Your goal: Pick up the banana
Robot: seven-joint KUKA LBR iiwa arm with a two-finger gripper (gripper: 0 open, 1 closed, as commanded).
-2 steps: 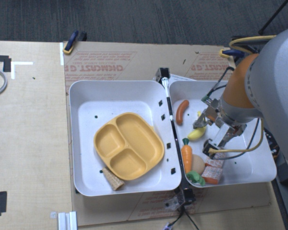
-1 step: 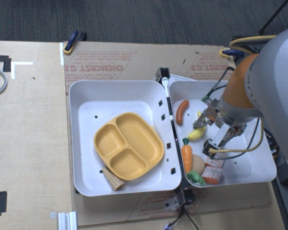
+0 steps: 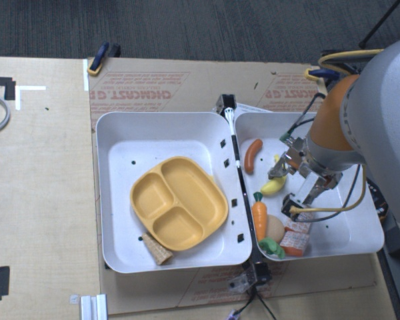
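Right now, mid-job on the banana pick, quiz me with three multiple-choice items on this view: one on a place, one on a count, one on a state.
1. Which bin holds the banana?
A. left bin
B. right bin
C. neither

2. How many compartments has the yellow plate?
A. two
B. three
C. four

3. How does the carrot lie?
A. free on the bin floor, below the banana
B. on the plate
C. outside the bins

Key: 1 B, it lies beside the tool in the right bin. 2 B, three wells show. 3 A, it rests by the divider, green end up.
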